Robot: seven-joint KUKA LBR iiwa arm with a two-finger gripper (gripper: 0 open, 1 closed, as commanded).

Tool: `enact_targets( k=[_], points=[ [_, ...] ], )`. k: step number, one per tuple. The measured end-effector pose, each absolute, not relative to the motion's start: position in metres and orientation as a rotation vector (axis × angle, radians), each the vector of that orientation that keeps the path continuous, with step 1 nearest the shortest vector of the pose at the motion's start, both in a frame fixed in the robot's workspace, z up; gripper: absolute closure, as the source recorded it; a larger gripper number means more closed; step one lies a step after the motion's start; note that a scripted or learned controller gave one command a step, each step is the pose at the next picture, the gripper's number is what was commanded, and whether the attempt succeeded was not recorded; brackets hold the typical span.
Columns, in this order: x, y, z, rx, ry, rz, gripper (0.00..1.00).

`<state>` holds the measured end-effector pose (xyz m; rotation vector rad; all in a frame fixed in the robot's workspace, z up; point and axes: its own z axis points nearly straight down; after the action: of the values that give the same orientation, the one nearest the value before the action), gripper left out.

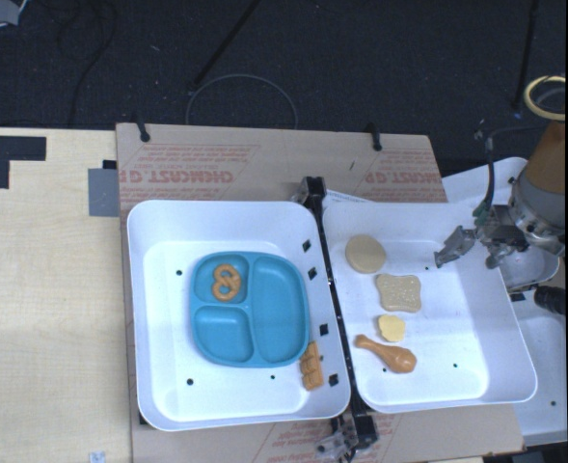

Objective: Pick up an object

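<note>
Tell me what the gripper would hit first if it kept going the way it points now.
The gripper points toward the view's left and somewhat down over the right bin. Going straight on, it would probably meet the round tan disc first, or the bin floor before it; depth is unclear from this one view.

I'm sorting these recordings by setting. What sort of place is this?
Probably a robotics lab bench, not a kitchen: two white bins sit on cardboard, holding toy food such as a pretzel on a blue tray, with cables behind.

camera: one, fixed overhead | tilt: slanted down | covers: both bins, far enough
</note>
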<state>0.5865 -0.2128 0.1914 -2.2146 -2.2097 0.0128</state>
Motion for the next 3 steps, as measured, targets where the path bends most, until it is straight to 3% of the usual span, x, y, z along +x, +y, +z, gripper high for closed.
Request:
enact_targets(
  k=[1,3],
  points=[
    [0.59,-0.213,0.199,-2.221,-2.221,0.001,0.0],
    [0.591,-0.211,0.088,-2.223,-2.22,-0.002,0.0]
  ],
)
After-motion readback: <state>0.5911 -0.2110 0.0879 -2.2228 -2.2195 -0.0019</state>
